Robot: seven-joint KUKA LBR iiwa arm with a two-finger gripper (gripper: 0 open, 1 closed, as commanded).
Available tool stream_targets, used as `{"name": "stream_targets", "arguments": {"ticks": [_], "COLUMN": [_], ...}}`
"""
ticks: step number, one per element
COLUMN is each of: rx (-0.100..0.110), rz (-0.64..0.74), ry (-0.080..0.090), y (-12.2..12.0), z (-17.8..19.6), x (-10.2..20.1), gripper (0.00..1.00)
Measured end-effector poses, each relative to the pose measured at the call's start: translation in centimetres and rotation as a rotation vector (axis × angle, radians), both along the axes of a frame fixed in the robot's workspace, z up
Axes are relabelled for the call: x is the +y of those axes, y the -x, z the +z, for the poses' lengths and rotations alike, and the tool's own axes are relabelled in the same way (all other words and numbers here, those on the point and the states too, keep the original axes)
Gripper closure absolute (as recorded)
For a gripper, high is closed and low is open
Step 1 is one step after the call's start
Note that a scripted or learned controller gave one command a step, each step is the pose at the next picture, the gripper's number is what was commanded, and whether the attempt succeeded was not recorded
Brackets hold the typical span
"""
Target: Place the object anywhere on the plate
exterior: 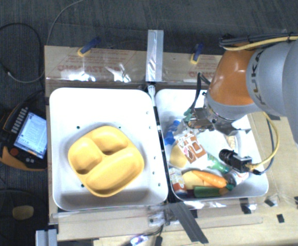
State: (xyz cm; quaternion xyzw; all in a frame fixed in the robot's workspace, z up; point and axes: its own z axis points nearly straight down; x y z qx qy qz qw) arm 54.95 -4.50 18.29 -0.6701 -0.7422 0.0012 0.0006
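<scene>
Yellow plate [106, 159] sits bare in the left bin; tool [199, 118] hovers over right-bin clutter.
Tool's grip state cannot be told; crowded items [202, 178] could cause a missed pick.

Arm [251, 76] cut off by right edge, covers right bin's [256, 188] upper right part. Gripper [197, 119] mostly under the wrist, finger state not readable. Toy pile [200, 178] jumbled, small pieces overlap, several too small to name. Handheld pendant [23, 137] at left: screen text unreadable.
</scene>
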Motion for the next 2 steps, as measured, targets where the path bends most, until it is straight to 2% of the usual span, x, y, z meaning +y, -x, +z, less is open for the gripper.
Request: {"name": "stream_targets", "arguments": {"ticks": [1,2], "rx": [0.001,0.003], "rz": [-0.109,-0.087], "ry": [0.0,0.001], "y": [-0.9,1.3], "z": [4.2,-3.0], "x": [9.0,15.3], "gripper": [1.0,1.0]}}
